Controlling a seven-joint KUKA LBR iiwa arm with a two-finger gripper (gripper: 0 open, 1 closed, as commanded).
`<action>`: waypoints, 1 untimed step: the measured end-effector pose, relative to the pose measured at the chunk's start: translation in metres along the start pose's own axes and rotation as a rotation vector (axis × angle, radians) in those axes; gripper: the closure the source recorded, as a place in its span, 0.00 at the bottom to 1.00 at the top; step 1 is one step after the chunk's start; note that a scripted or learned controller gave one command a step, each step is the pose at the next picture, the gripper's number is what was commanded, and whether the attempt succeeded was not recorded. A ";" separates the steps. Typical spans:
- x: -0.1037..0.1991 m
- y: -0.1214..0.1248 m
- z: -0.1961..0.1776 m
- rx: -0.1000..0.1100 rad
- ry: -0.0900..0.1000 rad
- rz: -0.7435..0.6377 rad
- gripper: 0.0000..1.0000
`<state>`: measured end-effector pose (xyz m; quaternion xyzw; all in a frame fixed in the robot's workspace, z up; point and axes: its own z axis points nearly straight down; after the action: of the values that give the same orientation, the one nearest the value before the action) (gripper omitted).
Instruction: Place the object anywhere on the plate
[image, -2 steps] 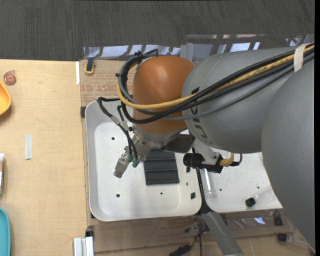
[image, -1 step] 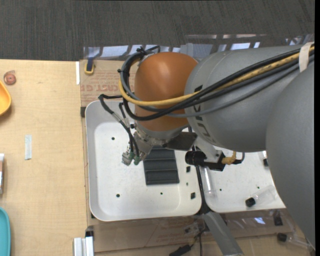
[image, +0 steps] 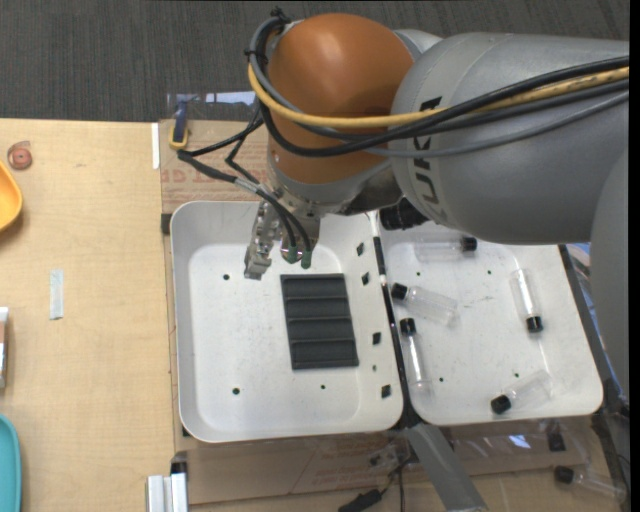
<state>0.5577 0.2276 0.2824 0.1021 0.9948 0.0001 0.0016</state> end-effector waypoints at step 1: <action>0.000 0.000 0.000 0.000 0.000 0.000 0.00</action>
<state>0.5577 0.2275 0.2824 0.1021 0.9948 0.0001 0.0015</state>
